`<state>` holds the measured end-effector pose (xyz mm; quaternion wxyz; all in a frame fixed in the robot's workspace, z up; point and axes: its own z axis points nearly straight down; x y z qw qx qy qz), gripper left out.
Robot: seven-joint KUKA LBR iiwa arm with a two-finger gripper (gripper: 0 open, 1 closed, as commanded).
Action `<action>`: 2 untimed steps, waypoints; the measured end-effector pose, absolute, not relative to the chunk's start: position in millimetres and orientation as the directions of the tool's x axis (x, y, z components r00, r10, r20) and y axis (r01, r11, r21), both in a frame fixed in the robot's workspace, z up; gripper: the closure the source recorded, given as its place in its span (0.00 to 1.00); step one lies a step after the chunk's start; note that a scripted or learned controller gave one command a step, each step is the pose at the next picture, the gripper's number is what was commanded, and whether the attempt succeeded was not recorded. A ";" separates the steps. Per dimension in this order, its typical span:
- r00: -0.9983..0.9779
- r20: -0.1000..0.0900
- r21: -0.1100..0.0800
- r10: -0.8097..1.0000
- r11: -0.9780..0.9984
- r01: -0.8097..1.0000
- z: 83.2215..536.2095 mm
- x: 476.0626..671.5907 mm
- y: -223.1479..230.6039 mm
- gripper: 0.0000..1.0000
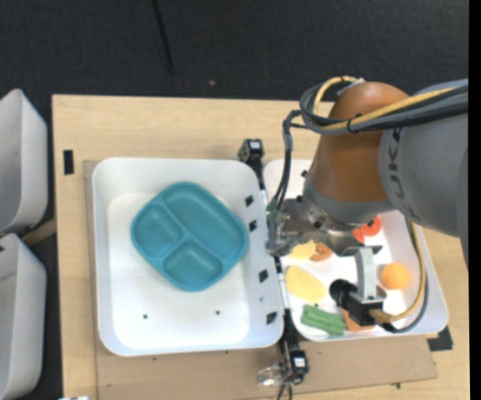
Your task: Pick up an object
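Viewed from above, the grey arm (423, 173) reaches in from the right and hangs over the right bin (434, 313). Its gripper (283, 233) sits low beside the wall that this bin shares with the left bin (123, 307). We cannot tell whether the claw is released or clenched. The loose objects lie in the right bin: a yellow piece (304, 284) just below the gripper, a green piece (323, 321) nearer the view's lower edge, and an orange ball (396, 275) further right. A teal divided plate (190, 236) lies in the left bin. Both bins rest on the wooden bench (73, 123).
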<state>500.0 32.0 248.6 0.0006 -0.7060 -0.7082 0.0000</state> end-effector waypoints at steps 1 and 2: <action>0.001 -0.001 -0.002 1.000 -0.001 1.000 231.2 501.7 29.8 1.00; -0.003 0.000 0.002 1.000 0.003 1.000 250.8 503.3 34.4 1.00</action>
